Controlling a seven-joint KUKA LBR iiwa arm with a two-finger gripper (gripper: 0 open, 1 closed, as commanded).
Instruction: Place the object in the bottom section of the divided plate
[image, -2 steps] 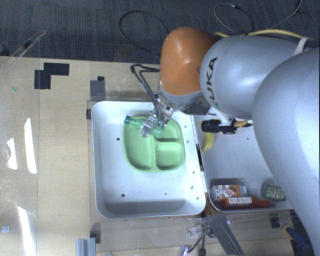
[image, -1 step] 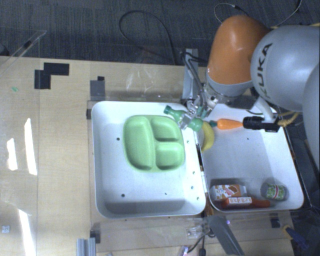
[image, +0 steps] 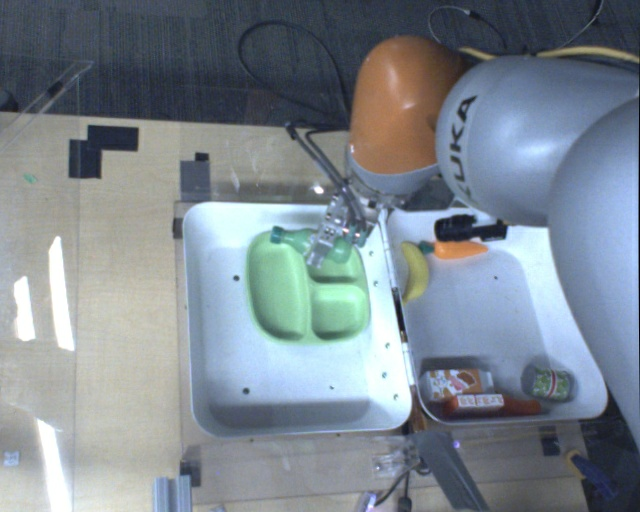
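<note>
A light green divided plate lies in the left bin. It has one long section on the left and a smaller section at the lower right. My gripper hangs over the plate's upper right corner and hides the section there. A green bottle-like object with a darker cap lies along the plate's top edge, and its right end runs under the gripper. I cannot make out whether the object is between the gripper's fingers.
The right bin holds a banana by its left wall, an orange carrot-like piece, a printed packet, a red tube and a green can. The grey arm covers the upper right.
</note>
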